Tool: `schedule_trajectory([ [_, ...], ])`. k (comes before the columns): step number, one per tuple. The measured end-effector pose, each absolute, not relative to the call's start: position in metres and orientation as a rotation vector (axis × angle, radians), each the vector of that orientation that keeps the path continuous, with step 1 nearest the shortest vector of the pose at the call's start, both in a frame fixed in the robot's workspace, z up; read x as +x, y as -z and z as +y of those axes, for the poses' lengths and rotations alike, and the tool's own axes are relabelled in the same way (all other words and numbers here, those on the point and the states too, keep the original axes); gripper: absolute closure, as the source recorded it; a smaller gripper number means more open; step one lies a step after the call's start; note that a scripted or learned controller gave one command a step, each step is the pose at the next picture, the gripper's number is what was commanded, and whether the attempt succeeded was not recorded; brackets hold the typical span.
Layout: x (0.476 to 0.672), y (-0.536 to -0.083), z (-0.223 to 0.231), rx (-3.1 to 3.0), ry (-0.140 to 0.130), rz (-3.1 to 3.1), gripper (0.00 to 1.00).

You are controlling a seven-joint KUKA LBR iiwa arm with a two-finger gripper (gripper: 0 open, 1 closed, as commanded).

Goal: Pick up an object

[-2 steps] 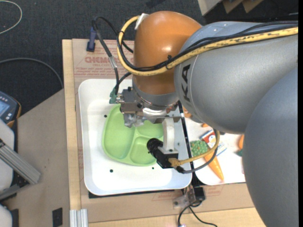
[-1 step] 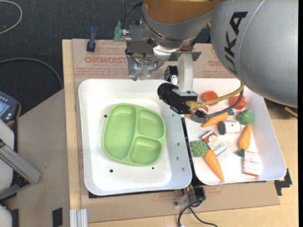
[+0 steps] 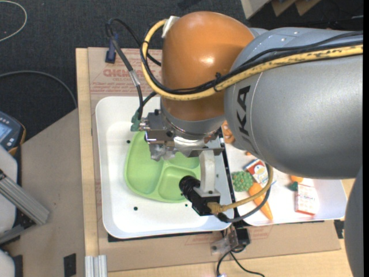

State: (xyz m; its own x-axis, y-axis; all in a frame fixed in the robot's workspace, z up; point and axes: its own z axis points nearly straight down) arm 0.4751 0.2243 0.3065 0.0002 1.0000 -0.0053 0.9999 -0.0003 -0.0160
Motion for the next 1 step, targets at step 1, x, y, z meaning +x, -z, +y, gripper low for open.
schedule_trajectory([
  [1,0.5177,-0.5403,0.2241,-2.226,0.031,-2.229,1.00],
])
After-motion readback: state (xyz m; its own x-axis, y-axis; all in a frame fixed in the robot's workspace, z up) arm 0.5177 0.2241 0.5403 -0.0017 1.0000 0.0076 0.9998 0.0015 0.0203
